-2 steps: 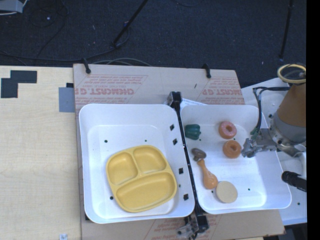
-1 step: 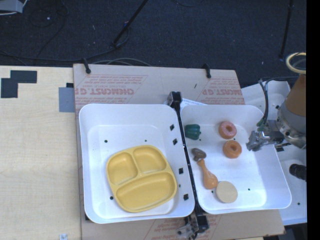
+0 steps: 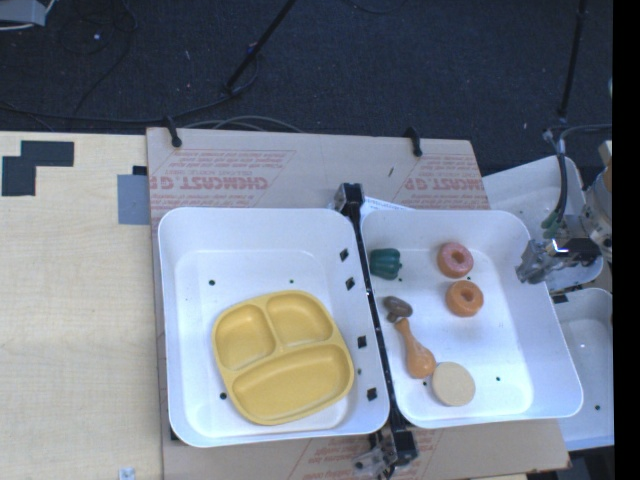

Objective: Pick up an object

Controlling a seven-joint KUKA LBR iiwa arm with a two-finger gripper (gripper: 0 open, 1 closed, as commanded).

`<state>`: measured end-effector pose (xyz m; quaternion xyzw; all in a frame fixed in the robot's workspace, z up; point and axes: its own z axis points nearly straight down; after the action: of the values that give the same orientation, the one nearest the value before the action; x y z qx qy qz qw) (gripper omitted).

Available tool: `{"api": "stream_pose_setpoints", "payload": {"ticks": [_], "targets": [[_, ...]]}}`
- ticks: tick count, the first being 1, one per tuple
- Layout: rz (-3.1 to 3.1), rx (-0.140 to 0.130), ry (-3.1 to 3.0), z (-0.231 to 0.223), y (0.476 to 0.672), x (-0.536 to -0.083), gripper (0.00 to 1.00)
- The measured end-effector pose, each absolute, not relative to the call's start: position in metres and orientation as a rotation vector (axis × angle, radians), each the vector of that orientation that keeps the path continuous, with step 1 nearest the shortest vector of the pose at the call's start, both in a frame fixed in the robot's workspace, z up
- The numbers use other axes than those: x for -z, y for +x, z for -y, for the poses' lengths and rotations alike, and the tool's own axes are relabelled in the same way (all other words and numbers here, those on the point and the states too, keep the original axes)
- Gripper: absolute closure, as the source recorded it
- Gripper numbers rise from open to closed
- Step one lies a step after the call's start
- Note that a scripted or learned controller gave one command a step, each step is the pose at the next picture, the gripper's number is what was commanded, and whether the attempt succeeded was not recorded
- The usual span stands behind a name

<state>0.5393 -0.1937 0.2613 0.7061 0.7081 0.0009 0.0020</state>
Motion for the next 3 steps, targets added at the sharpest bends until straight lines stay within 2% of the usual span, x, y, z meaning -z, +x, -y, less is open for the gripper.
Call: {"api": "stream_pose_setpoints", "payload": {"ticks": [3], "targets": [[-2.231, 0.002, 2.219, 0.031, 0.512, -0.262, 1.0]]}}
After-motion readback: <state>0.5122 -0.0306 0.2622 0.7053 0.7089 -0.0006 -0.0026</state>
